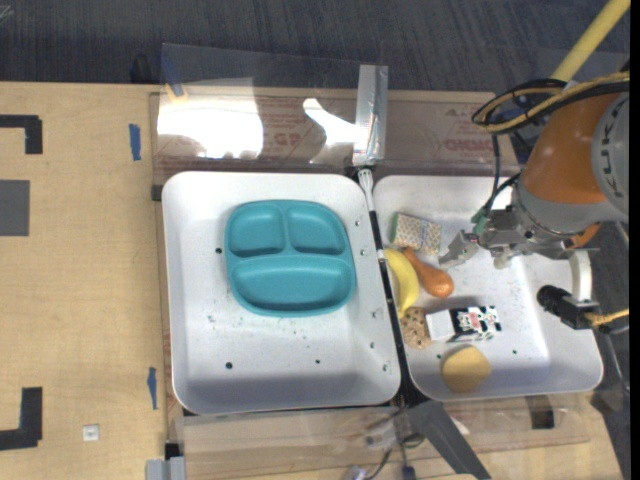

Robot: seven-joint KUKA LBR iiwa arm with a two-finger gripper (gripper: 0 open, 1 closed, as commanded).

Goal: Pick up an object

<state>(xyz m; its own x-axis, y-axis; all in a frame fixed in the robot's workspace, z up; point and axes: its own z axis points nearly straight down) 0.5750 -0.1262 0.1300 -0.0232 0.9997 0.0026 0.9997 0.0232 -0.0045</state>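
Pale wooden bench boards carry two shallow white plastic bins side by side, with dark blue-grey carpet beyond them. Reaching over the right-hand white bin is the grey arm with its orange band, and its two-finger gripper hangs low inside that bin; whether its tips are spread or pressed together cannot be told from this angle, and nothing is seen between them. Just below and to the left of the gripper lies an orange carrot-shaped toy, touching a yellow plastic banana that runs along the bin's left wall. Close to the gripper's upper left sits a small patterned square packet. Further below the tool rest a small white box with black and red print, a speckled brown biscuit-like piece and a round tan ball-like object. Well to the gripper's left, the left-hand white bin holds a teal three-compartment plastic plate, lying flat.
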